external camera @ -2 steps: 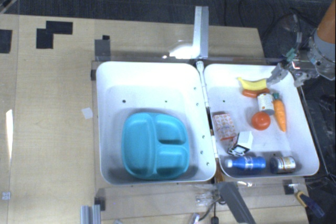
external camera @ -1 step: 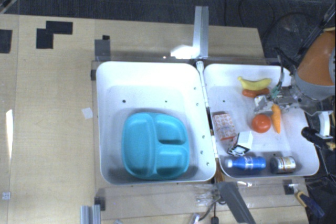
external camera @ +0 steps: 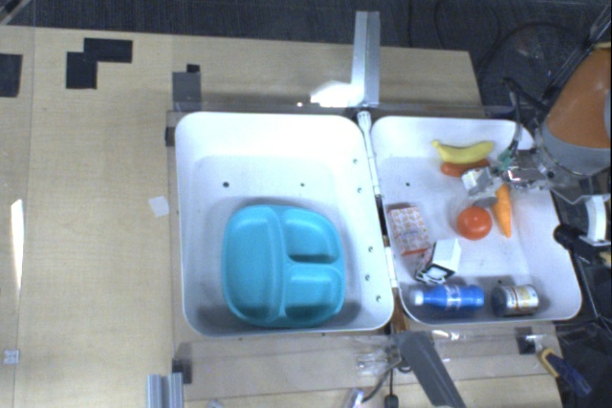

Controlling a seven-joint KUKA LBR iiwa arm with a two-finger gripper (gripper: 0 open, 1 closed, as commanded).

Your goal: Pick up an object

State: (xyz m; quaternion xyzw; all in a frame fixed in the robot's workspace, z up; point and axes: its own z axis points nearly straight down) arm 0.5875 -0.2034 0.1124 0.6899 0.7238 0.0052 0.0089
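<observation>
The gripper [external camera: 502, 169] hangs over the right bin [external camera: 478, 131], toward its 2 o'clock corner; I cannot tell the state of the jaws. Just below it lies the carrot [external camera: 503, 211], touching the tomato [external camera: 473, 222] at 9 o'clock. A grasp may slip there, because both are round and crowded. The banana [external camera: 463, 149] lies near at 10 o'clock. The left bin [external camera: 268, 134] holds a blue tray [external camera: 283, 261].

Left bin [external camera: 191, 205]: one blue divided tray [external camera: 283, 265]. Right bin [external camera: 402, 148]: banana [external camera: 464, 150], carrot [external camera: 503, 211], tomato [external camera: 473, 222], patterned packet [external camera: 409, 229], blue bottle [external camera: 449, 298], small can [external camera: 516, 299]. Gripper [external camera: 509, 169] just above the carrot's top end, beside the banana; arm [external camera: 579, 115] at the right edge.
</observation>
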